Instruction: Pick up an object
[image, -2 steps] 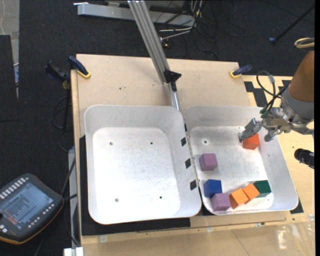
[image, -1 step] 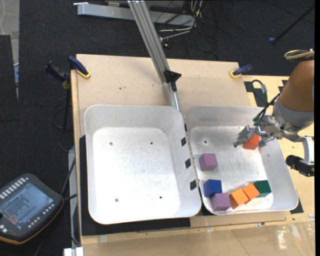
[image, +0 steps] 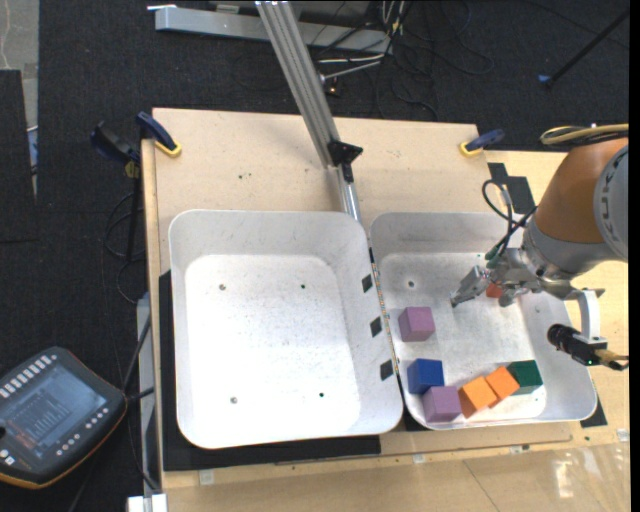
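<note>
Five small blocks sit in the shallow white plastic bin on the right (image: 560, 400). A light purple cube (image: 417, 323) lies alone near the middle of that bin. Low down, toward five o'clock, there is a row: a blue cube (image: 425, 375), a second purple cube (image: 442, 402), an orange cube (image: 480, 391) and a green cube (image: 523, 377). The orange and green ones touch each other, and the second purple one is just beside the orange one.

The grey arm with the orange band (image: 585, 205) comes in from three o'clock. Its gripper (image: 478, 288) hangs over the top part of the right bin, at about one o'clock from the lone purple cube and apart from it. The fingers (image: 466, 292) look a little spread, and nothing sits between them, though a small orange-red bit shows close by and I cannot tell what it is.

The big white bin on the left (image: 200, 300) rests on the pale wooden desk (image: 260, 160).

The blocks look light and hard, maybe wood or foam, so they should not squash or break. Their flat sides may be a bit smooth. The lone purple cube looks like the easiest one to grab, since it has free room all around. A good hold would be on two flat sides that face away from each other, low on the cube, so it does not twist or pop out.
</note>
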